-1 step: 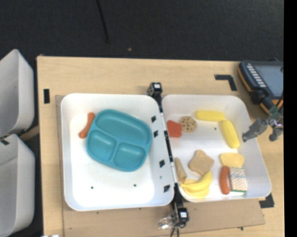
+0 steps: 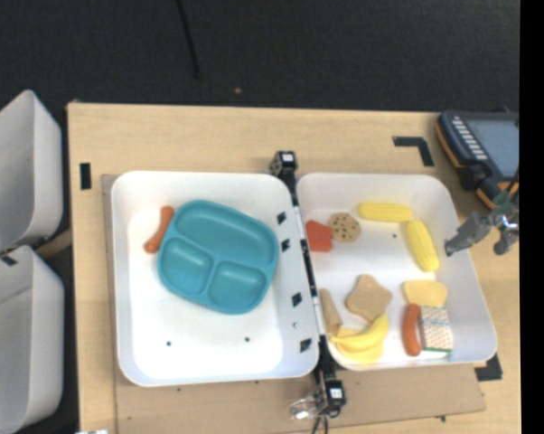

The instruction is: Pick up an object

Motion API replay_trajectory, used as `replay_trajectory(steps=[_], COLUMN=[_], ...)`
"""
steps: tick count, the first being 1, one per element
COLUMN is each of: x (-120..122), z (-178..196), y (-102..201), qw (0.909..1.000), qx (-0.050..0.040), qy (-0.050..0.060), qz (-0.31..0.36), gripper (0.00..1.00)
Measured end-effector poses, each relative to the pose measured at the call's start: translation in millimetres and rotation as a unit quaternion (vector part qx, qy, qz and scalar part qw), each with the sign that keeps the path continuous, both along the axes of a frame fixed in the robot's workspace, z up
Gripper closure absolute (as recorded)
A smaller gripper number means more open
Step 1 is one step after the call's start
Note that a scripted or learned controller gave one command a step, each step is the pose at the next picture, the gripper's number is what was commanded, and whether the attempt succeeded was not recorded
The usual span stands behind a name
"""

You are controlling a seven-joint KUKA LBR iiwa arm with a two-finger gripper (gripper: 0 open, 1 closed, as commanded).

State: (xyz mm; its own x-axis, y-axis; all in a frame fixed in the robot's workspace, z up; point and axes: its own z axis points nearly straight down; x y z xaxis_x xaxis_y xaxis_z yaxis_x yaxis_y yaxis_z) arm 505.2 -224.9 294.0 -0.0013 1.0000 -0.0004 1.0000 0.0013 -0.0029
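My gripper [image 2: 477,241] hangs at the right rim of the right bin [image 2: 453,197], its two fingers spread apart with nothing between them. In the right bin lie two long yellow pieces [image 2: 386,212] [image 2: 422,244], a round cookie [image 2: 344,228], a red chunk [image 2: 319,236], a slice of toast [image 2: 369,298], a banana [image 2: 362,340], a yellow wedge [image 2: 425,292], a red sausage [image 2: 410,330] and a small printed packet [image 2: 436,328]. The nearest item to the gripper is the long yellow piece just to its left.
The left bin [image 2: 127,333] holds a blue divided plate [image 2: 219,255] and an orange stick [image 2: 159,229]. A dark device with an orange edge [image 2: 478,143] lies on the bench behind the gripper. White boxes [image 2: 14,170] stand off the bench's left side.
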Motion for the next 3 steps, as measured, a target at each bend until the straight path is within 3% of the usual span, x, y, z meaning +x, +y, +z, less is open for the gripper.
replay_trajectory(steps=[3], x=[18.5], z=[-148.5], y=[6.9], qw=[1.0000], qx=[0.0006], qy=[0.002], qz=[-0.002], gripper=[0.00])
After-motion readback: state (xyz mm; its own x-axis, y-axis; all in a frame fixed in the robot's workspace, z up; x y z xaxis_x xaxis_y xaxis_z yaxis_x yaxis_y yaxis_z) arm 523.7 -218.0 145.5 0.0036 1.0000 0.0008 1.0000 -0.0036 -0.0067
